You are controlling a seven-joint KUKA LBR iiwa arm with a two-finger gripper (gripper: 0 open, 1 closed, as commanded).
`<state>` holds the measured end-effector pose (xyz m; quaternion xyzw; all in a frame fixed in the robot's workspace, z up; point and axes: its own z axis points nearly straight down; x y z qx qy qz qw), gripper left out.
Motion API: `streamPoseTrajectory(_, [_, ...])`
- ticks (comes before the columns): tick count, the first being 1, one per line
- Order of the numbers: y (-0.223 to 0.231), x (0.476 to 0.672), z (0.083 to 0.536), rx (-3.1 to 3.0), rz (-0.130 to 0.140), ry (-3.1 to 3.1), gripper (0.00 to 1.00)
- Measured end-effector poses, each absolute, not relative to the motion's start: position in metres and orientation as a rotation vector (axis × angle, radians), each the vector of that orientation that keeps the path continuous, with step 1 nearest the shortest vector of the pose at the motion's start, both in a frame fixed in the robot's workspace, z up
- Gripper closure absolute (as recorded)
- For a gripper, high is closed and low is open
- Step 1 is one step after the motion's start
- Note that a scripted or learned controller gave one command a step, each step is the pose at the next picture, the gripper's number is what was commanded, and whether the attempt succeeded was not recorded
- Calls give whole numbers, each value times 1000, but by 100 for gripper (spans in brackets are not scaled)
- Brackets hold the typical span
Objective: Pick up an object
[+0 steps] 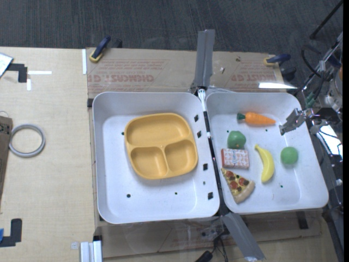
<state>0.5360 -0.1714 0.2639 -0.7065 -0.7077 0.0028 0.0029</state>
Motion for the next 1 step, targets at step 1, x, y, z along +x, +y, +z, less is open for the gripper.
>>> streamPoseTrajectory(1, [-168,534,111,-2129,5,-2299,0])
